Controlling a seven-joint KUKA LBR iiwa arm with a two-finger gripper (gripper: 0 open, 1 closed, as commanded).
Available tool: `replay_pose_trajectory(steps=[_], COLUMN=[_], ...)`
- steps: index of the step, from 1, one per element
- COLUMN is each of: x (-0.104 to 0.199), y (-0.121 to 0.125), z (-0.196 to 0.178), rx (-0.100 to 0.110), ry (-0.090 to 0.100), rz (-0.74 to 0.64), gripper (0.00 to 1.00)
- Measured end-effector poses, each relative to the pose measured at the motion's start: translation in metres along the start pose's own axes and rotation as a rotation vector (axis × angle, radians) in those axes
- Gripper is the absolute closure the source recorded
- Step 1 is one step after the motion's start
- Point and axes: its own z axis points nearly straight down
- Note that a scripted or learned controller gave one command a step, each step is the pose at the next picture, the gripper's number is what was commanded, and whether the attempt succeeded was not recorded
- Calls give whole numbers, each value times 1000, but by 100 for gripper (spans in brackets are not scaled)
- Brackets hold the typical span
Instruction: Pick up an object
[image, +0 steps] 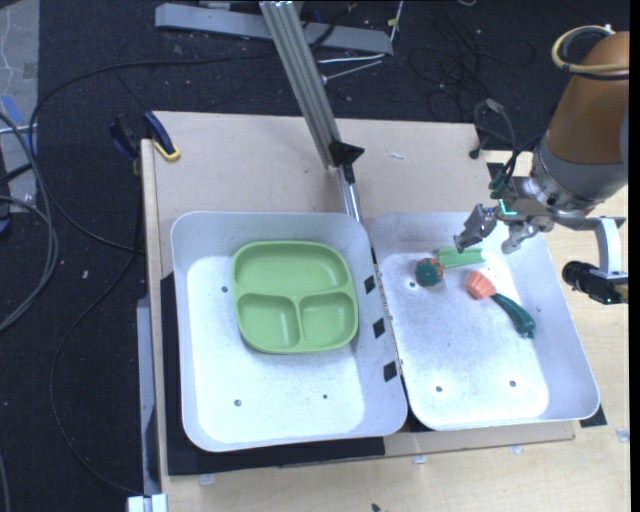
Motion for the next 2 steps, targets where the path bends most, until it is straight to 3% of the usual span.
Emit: replay_pose_trajectory(steps=[1,2], x=[0,4], y=[0,0], z=[-1,63], rx=[-1,4], ry=[0,0], rz=[0,1], gripper=[0,0])
